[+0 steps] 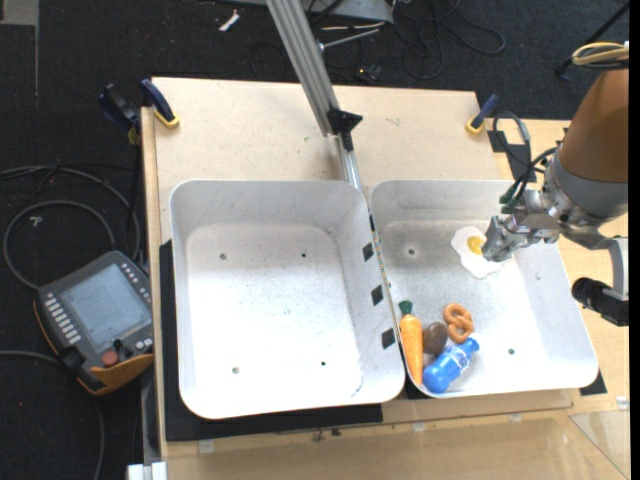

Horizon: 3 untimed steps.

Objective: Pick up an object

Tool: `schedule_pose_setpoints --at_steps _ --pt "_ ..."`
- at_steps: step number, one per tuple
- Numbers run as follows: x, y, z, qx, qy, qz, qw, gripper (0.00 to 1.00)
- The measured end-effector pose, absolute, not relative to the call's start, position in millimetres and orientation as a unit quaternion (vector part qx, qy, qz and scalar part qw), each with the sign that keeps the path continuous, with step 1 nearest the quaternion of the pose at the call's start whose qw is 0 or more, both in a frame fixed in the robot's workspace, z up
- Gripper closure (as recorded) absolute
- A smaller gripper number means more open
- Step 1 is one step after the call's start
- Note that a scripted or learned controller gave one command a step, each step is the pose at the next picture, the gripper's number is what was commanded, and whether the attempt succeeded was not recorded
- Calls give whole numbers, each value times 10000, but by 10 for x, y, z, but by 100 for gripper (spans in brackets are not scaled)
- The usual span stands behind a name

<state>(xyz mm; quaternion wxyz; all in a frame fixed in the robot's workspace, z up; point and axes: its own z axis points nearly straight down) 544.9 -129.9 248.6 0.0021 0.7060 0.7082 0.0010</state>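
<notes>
My gripper (496, 247) hangs low in the right bin (540, 368), directly over a white fried-egg toy (468, 248) with a yellow yolk near the bin's middle back. The gripper partly covers the egg. At the bin's front left lie an orange carrot (410, 343), a brown rounded piece (435, 337), a pretzel (459, 319) and a blue bottle (449, 365), all well clear of the gripper.
The left bin (190, 268) lies beside the right one, sharing a raised middle wall. A metal pole (305, 53) slants up from the back of the bench. Clamps sit on the bench's back corners. A teach pendant (95, 318) lies on the floor at left.
</notes>
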Motion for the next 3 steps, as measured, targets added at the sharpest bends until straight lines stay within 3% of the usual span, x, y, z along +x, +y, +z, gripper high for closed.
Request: schedule_pose_setpoints --at_steps 1,3 --pt "5621 -816 2520 7042 7100 13 6 100" --pt "5756 163 2578 7042 7100 11 -1 100"
